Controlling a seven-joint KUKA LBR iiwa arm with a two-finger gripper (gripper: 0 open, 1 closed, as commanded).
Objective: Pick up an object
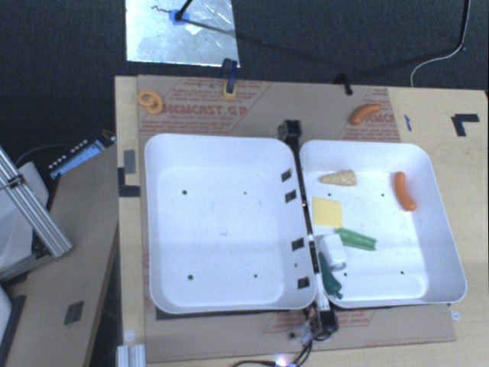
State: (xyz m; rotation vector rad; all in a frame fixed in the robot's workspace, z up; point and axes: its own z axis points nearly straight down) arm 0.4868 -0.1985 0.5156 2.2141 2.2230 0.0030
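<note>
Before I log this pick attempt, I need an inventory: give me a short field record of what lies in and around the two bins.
left bin: shallow white tray, bare floor showing
right bin: shallow white tray holding five items
near its left wall: flat yellow square, green pod-shaped piece, dark green piece
upper middle: tan wedge-shaped piece
right side: orange sausage-shaped piece
on cardboard outside bins: second orange sausage-shaped piece, tan ring

The right bin (439,228) holds a tan wedge (338,178), a yellow square (328,212) and an orange sausage (404,190). A green pod (357,239) lies just below the square.
</note>
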